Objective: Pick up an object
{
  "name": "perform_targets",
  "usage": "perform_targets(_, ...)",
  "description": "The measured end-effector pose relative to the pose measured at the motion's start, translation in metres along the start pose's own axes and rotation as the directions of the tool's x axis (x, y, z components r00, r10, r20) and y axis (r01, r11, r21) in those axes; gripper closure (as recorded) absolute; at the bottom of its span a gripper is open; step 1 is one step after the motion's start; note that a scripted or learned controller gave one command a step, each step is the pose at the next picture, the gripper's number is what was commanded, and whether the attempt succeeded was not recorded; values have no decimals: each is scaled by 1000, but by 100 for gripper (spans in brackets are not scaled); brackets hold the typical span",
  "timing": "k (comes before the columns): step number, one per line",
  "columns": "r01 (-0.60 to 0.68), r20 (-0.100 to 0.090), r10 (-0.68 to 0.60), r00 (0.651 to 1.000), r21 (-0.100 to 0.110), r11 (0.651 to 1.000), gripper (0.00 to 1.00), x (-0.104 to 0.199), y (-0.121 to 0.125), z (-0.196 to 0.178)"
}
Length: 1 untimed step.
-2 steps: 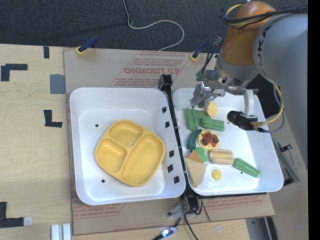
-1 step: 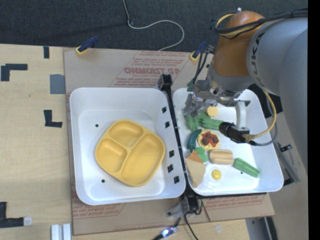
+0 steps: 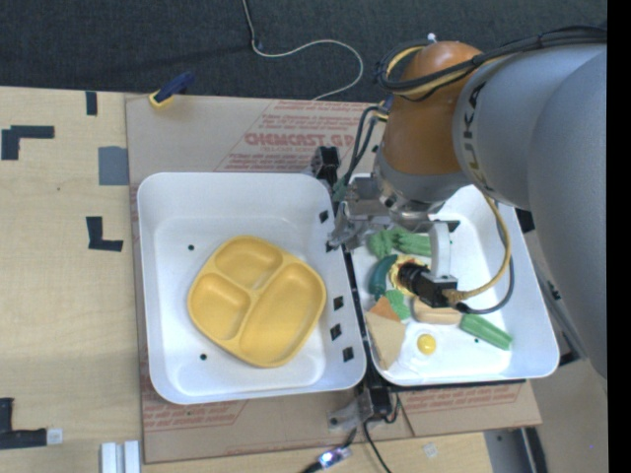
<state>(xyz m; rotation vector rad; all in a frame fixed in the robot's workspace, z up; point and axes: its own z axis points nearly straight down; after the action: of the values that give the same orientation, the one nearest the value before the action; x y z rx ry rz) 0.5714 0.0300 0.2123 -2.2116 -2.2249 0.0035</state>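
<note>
Over the right bin (image 3: pixel 490 367) hangs the grey arm (image 3: pixel 537 116), its orange band above the wrist. The gripper (image 3: pixel 352 223) sits low at that bin's far left corner, close to the wall shared with the left bin (image 3: pixel 166 264). From this angle I cannot tell whether the gripper is spread or pressed together, and nothing shows as pinched in it.

The things to pick lie crowded in the left half of the right bin. A green piece (image 3: pixel 400 241) lies just beside the gripper, with a teal piece (image 3: pixel 380 277) below it. Nearer the camera come an orange wedge (image 3: pixel 397 307), a tan slice (image 3: pixel 388 341) and a fried egg (image 3: pixel 426 344), all close together. A green cucumber (image 3: pixel 485 330) lies tilted, a little to the right of the egg.

A yellow plate (image 3: pixel 258 300) with three compartments lies flat in the middle of the left bin. Both bins rest on cardboard (image 3: pixel 266 138).
</note>
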Motion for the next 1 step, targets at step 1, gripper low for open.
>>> perform_targets(1, 0, 0, 0, 1000, 1, 1000, 100, 42, -43, -4)
